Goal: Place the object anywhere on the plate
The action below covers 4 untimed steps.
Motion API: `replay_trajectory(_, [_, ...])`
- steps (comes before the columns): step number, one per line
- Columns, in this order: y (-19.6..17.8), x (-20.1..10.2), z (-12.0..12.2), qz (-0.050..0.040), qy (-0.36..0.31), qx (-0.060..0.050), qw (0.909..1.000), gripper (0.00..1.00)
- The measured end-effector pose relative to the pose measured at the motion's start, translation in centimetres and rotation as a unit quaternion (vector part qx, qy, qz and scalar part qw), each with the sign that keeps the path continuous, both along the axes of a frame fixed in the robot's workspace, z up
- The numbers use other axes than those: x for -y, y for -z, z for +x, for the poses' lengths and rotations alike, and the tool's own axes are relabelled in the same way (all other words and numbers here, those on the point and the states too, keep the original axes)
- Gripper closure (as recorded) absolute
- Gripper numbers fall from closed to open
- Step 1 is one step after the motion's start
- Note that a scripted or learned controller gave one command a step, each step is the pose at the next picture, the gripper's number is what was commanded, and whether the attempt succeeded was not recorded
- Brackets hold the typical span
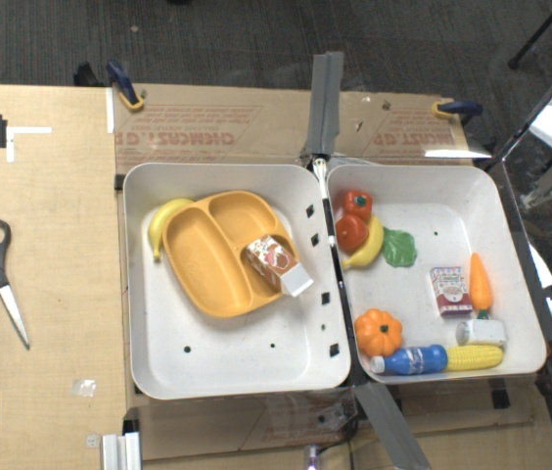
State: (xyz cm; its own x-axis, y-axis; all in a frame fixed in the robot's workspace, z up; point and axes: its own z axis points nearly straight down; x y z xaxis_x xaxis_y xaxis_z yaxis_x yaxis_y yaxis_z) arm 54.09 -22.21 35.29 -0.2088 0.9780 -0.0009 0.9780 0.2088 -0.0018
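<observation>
Inside left bin [159,360]: a smooth orange plate [207,262], rounded and divided into moulded sections, is sitting on the white floor.
On plate: a small boxy printed carton [274,259] is lying tilted in the right section, its pale end overhanging the rim.
Beside plate: a curved yellow banana [163,221] is hugging the upper left edge.
Right bin [433,238]: glossy toy foods are lying scattered.
Gripper state: cannot tell.

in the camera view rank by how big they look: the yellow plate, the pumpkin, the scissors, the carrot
1. plate, clearly the largest
2. scissors, long but thin
3. pumpkin
4. carrot

Pumpkin and carrot look close: the pumpkin is rounder, the carrot longer and slimmer, so that order is unsure.
</observation>
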Motion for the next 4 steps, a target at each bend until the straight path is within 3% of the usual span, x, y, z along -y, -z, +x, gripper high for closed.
replay_trajectory(3, [0.8, 0.0, -6.2, -0.0001, 0.0, 0.0, 1.0, 0.0])
replay_trajectory(4, [3.6, 0.0, -6.2, 0.0, -0.052, 0.0, 0.9987, 0.0])
